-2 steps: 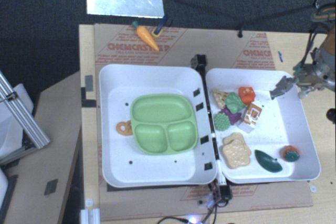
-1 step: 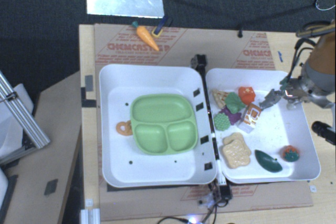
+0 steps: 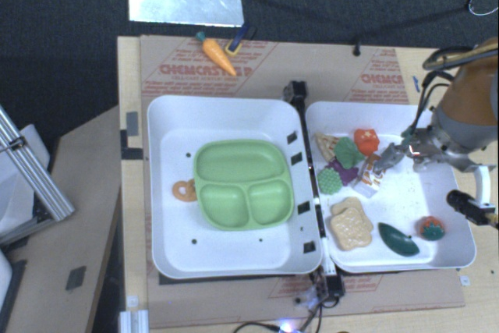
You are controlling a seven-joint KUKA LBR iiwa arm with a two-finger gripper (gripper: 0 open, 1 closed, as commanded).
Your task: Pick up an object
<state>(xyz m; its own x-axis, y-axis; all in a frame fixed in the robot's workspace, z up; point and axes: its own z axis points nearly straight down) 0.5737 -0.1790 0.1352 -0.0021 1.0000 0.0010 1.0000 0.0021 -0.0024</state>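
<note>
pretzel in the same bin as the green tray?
Yes, the pretzel lies on the floor of the left bin, just beside the left edge of the green tray that sits in that same bin.

The arm [image 3: 468, 101] is cut off by the right edge, so most of its body lies out of frame. The pincer [image 3: 383, 161] is small and dim against the right bin [image 3: 405, 261]; whether its fingers are apart cannot be told. Beneath its tip, a small packet [image 3: 366, 182] is too blurred to identify. The purple piece [image 3: 341, 168] is partly covered by neighbouring toys.
</note>
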